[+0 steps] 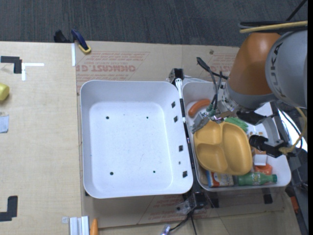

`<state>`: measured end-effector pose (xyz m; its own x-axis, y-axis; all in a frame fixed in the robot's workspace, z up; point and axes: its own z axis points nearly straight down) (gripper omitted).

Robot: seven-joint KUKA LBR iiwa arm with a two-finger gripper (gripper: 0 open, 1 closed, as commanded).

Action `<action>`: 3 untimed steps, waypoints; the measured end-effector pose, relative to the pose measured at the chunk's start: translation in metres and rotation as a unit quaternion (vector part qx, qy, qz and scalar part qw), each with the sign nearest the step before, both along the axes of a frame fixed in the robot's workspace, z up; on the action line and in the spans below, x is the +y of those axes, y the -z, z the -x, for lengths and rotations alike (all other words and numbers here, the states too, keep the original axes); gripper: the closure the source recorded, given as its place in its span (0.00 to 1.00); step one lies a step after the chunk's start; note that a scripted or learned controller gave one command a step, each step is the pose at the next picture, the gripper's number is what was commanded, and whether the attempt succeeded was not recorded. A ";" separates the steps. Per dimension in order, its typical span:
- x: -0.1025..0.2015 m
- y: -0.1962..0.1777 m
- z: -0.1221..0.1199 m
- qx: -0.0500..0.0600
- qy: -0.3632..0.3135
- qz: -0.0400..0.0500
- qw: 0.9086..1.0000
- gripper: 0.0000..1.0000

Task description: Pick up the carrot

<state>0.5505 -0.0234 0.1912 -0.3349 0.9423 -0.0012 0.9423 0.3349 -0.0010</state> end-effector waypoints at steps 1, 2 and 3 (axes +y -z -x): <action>0.000 0.000 0.000 0.000 0.000 0.000 1.000 0.00; -0.081 0.096 -0.014 -0.002 0.030 0.000 1.000 0.00; -0.081 0.084 -0.017 -0.006 0.029 0.001 1.000 1.00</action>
